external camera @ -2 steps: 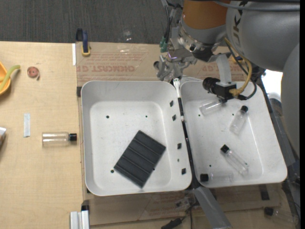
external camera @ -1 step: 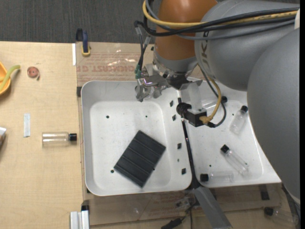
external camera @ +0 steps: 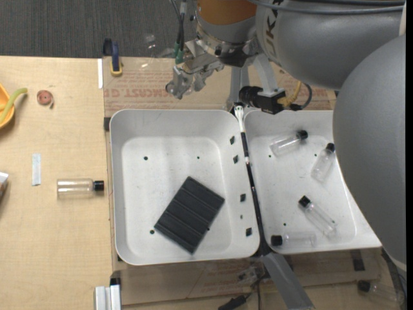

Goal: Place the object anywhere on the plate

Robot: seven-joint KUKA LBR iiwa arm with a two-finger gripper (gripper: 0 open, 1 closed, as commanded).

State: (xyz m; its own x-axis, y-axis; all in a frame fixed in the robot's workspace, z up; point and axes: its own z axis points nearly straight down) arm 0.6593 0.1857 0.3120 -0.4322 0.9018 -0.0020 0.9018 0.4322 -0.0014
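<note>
Gripper (external camera: 184, 82) above bins, blurred; its grasp I cannot tell.
Ribbed black plate (external camera: 190, 213) lies flat in left bin (external camera: 129, 173).

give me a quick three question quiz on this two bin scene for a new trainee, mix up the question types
1. Multiple choice: what lies in the left bin?
A. a dark ridged plate
B. a red mug
C. a coil of rope

2. True or false: the gripper is down inside the right bin.

3. Fill in: the small clear bottles in the right bin, such as the one near its back wall, have ____ caps.

Key
1. A. The dark plate lies flat in the left bin, turned at a slant.
2. False. It hangs beyond the back edge of the left bin, over the brown board.
3. Black.
</note>
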